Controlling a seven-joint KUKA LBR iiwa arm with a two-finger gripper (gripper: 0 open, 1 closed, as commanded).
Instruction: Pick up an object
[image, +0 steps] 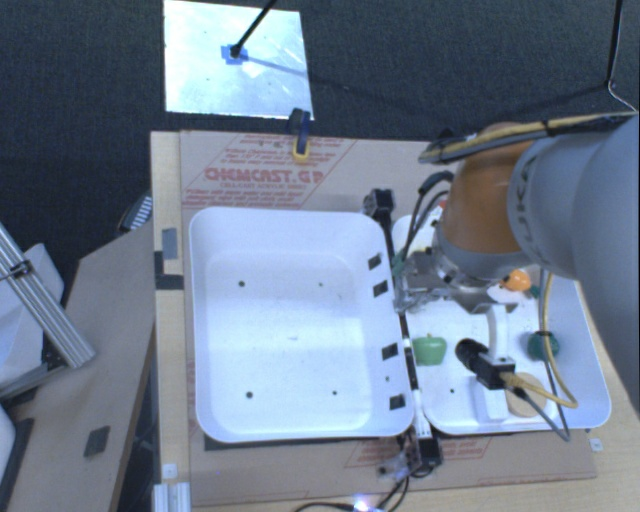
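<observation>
Red lettering "CHEMCAST. GP" marks the board (262, 172) on the bench at 12 o'clock. The arm (520, 200) hangs over the right bin (590, 400); state of its jaws cannot be told. A green object (430, 349) lies in that bin beside the dividing wall, at 6 o'clock from the wrist.

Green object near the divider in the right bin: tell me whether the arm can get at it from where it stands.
Probably yes. The green object lies bare on the right bin floor, with the arm just above it. The nearby divider wall may crowd a grasp.

We see white bins (290, 330), a green object (430, 349), an orange band (480, 205) at two o'clock, red-lettered board (262, 176).
</observation>
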